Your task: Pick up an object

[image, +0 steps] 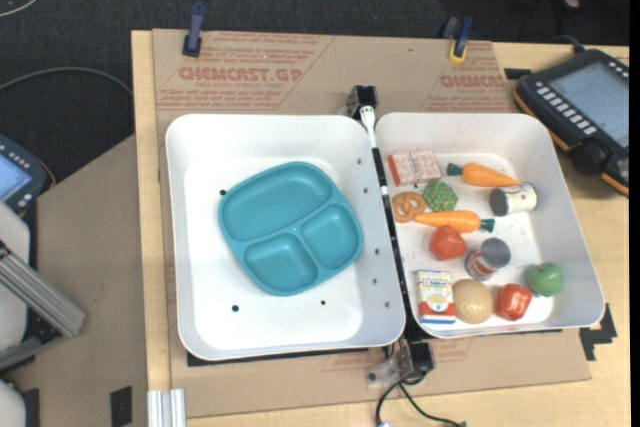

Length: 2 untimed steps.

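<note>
We log toys crowded in right bin (560, 175), e.g. carrot (482, 176) at 12 o'clock, likely pooled as pick stock w/ teal tray (290, 227) in left bin (190, 215); tool state: can't tell.

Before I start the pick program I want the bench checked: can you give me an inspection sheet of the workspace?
Surface: cardboard-covered bench bearing left bin and right bin, side by side.
Job's things: toy foods in right bin, among them two carrots, tomato, broccoli, pretzel, can.
Clutter: teal divided plate in left bin.
Grippers: nothing seen.
Cables: one trailing off bench front.
Surroundings: pendant at right, dark floor.
</note>
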Available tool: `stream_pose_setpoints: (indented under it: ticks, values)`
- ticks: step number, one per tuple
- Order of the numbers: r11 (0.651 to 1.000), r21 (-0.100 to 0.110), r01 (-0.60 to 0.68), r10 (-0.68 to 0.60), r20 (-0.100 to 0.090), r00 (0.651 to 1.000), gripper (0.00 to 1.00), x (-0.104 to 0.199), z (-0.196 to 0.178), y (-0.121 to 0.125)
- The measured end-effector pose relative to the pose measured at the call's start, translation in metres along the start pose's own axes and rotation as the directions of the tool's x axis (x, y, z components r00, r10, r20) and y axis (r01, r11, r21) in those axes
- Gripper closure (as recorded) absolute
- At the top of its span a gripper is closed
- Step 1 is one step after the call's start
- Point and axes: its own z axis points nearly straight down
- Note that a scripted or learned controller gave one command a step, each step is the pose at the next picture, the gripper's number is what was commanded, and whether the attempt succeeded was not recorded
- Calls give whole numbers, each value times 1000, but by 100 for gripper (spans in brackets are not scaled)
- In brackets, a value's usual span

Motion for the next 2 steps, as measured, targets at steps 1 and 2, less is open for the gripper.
stream_pose_setpoints:
  ticks: [1, 2]
  values:
    - [1000, -3, 1, -1, 2, 1000, 100, 0, -10, 1]
    - [1000, -7, 2, -2, 5, 1000, 100, -1, -21, 2]
